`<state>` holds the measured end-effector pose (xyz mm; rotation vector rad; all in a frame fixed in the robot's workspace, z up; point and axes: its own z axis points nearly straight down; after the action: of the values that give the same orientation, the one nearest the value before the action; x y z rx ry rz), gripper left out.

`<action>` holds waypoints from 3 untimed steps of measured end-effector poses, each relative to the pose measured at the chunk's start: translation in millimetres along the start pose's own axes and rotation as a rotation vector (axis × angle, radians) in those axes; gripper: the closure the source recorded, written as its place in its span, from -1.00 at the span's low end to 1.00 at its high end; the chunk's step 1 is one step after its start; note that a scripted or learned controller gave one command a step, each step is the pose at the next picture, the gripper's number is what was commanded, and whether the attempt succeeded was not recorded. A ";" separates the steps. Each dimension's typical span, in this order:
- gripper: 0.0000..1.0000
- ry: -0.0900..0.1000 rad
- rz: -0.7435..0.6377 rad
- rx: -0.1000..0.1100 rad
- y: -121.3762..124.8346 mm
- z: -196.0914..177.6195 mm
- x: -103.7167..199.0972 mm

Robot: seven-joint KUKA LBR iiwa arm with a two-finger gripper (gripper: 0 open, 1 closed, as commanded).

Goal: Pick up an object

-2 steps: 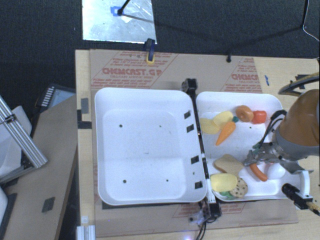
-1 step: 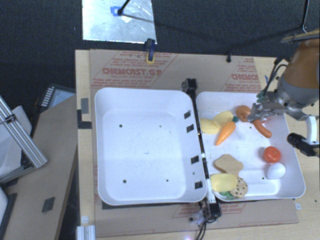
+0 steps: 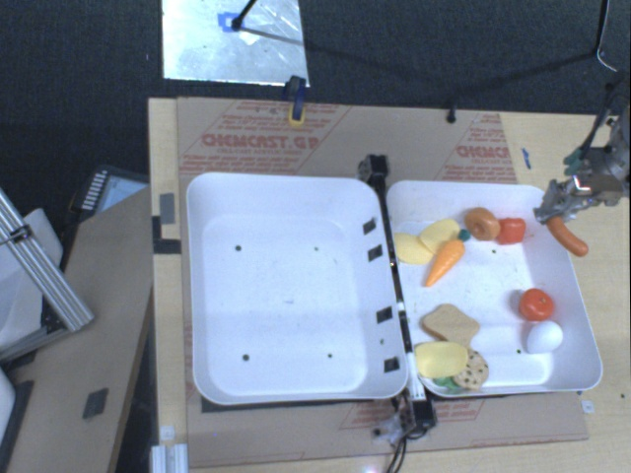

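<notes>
Even, diffuse overhead illumination is provided. Strong glare is seen on the foil sheet (image 3: 235,26), and the white bins (image 3: 286,190) are rendered near overexposure. Shadows are faint and soft. Slight softness and noise are present throughout.

I see two bins side by side on the worktop (image 3: 168,382); everything lies in the right bin (image 3: 577,348). A carrot (image 3: 444,260) sits toward its back left, a tomato (image 3: 536,304) by the right wall with an egg (image 3: 543,337) just in front. A cookie (image 3: 474,370) lies at the front. The end effector (image 3: 558,205) hangs over the back right corner, a sausage (image 3: 568,236) just below it.
</notes>
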<state>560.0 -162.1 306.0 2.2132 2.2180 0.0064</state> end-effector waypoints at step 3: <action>1.00 0.003 -0.005 0.005 53.6 109.3 122.0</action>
<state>614.3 -40.2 196.8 2.2112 2.2281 0.0035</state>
